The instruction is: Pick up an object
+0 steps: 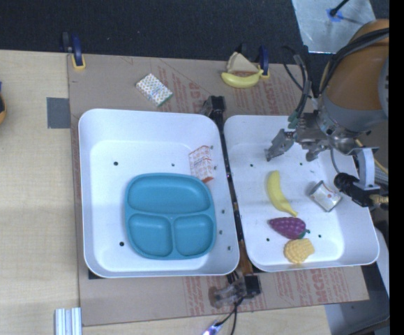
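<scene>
Yellow banana (280, 192) lying in the right bin (355, 251), purple grapes (287, 226) and yellow corn (298, 250) just below, small silvery cup-like piece (324, 195) to the right, claw (294, 145) above with fingers apparently spread, gripping nothing; blue divided tray (170, 215) in the left bin (97, 187).

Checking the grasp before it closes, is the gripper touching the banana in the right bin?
Apart. Camera view shows bare white bin floor between gripper and banana.
</scene>
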{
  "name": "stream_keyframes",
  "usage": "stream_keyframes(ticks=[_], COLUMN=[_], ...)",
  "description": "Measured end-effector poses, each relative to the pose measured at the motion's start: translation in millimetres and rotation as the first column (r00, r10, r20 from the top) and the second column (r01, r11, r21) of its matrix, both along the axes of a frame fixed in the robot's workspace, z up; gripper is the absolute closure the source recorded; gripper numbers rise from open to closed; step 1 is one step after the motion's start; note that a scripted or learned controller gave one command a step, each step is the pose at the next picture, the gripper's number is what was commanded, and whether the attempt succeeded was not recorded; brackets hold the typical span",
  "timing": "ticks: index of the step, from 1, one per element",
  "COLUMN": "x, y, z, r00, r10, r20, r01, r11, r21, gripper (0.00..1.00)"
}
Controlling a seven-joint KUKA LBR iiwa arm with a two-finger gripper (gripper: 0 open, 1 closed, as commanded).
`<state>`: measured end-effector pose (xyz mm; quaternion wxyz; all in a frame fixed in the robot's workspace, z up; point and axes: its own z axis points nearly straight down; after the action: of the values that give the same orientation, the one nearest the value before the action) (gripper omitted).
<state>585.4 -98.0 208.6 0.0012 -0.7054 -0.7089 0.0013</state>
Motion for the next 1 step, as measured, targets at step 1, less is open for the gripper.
stream_keyframes(ticks=[1], x=[-4.9], y=[-20.4], z=[-117.5], r00=[1.0], r10=[0.0], r20=[-0.001], r01=[0.0], r11=[1.0], r21=[-0.001], gripper=[0.0])
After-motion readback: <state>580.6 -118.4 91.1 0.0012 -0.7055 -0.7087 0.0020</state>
